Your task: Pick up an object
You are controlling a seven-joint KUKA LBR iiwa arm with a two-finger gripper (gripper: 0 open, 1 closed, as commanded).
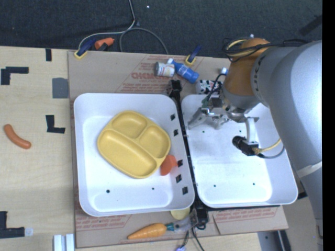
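- Desk (31, 182), two white bins; gripper (205, 115) in right bin's (246, 192) upper left corner.
- Yellow plate (133, 143) lies left of it, long axis diagonal.
- Gripper state: can't tell.

The arm (293, 93) is a thick, rounded, pale grey shell with an orange band (242, 77) above the wrist. Thin black and white cables (213, 86) bunch beside the band, and a black plug with a yellowish cable (264, 149) hangs below.

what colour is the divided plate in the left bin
Yellow; the divided plastic plate shows clearly in the camera view.
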